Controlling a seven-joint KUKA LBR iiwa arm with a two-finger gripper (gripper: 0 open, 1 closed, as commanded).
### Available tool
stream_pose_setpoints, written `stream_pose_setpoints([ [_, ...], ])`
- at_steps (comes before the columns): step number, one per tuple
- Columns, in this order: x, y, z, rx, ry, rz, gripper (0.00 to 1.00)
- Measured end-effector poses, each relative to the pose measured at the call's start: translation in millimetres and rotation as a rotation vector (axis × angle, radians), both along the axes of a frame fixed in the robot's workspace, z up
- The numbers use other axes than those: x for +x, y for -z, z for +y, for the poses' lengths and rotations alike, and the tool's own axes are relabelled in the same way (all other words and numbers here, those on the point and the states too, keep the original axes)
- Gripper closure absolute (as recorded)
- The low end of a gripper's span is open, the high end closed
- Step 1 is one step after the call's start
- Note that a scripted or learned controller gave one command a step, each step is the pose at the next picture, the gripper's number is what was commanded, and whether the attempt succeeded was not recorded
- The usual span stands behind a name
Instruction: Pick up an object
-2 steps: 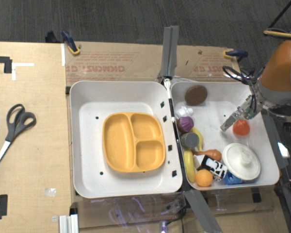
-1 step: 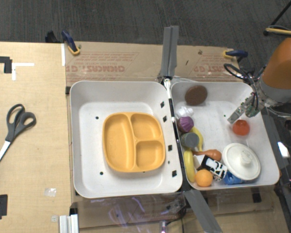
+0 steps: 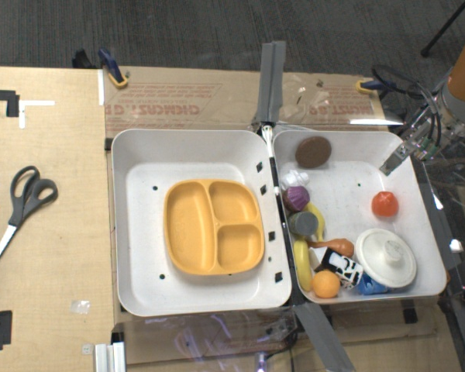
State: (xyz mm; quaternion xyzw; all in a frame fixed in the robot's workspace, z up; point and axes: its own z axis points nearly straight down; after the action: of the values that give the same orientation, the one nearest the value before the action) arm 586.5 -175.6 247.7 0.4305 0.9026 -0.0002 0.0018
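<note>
Gripper [image 3: 394,161] seen at upper right corner of right bin [image 3: 349,188], over the rim; cannot tell from this view if released or clenched, and nothing visible in grasp. Nearest candidate for the pick, by judgement: red ball [image 3: 384,204], lying just below and slightly left of gripper, apart from other things on bare bin floor. Round, so no long axis to align with. Brown ball [image 3: 314,151] also near, further left along top wall.

Count in right bin, approx.: 1 red ball, 1 brown ball, 1 white round lid [image 3: 386,257] at lower right, 1 orange ball [image 3: 325,284] at bottom, 1 banana [image 3: 301,260] lying lengthwise along left wall, 1 purple item [image 3: 297,198], 1 grey round item [image 3: 303,223]; a few small pieces crowded near the lid, not clear enough to name.

Left bin [image 3: 132,208]: 1 yellow tray [image 3: 215,226] with 3 compartments. On bench at left: 1 pair of scissors [image 3: 22,200], well apart from both bins.
</note>
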Motion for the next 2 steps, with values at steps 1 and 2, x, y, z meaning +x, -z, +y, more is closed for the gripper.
stream_pose_setpoints([
  [1,-30,155,-13,0.001,0.097,0.001,1.0],
  [2,-7,156,55,0.002,0.296,0.002,1.0],
])
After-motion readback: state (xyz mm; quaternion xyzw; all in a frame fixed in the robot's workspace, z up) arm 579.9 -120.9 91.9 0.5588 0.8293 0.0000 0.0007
